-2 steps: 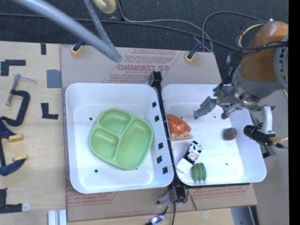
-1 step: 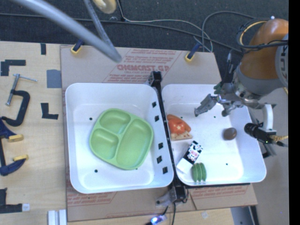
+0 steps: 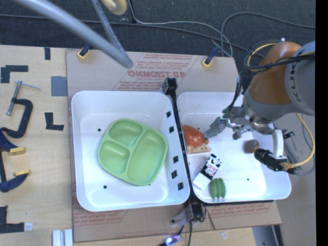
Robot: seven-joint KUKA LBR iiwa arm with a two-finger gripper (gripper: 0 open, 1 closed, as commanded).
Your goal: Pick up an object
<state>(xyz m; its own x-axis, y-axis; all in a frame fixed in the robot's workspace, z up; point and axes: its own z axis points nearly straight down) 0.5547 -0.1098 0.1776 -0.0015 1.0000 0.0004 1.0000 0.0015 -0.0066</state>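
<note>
Two shallow white bins sit side by side on the surface (image 3: 41, 152), over a sheet of printed cardboard (image 3: 154, 68). The left bin (image 3: 84, 111) holds a light green divided plate (image 3: 133, 151), lying flat near its middle. The right bin (image 3: 277, 191) holds the smaller things: an orange-red wedge with a pale base (image 3: 195, 139) against the divider, a small black-and-white patterned item (image 3: 211, 166) just below it, a green ridged pickle-like piece (image 3: 217, 187) near the front wall, and a small brownish-grey lump (image 3: 250, 146) toward the right side.

The grey arm (image 3: 300, 81) with its orange band (image 3: 274, 73) reaches in from the right over the right bin. The end effector (image 3: 218, 128) points left and slightly down — its grey tip sits just beside the upper right edge of the orange-red wedge, close to it, though contact cannot be made out. Nothing is seen held in it, and how wide it stands cannot be told from this angle. The brownish lump lies just below the wrist hardware; the patterned item and the green piece are nearer the front, apart from the tip.

Clamps (image 3: 18, 117) rest on the surface at far left.
</note>
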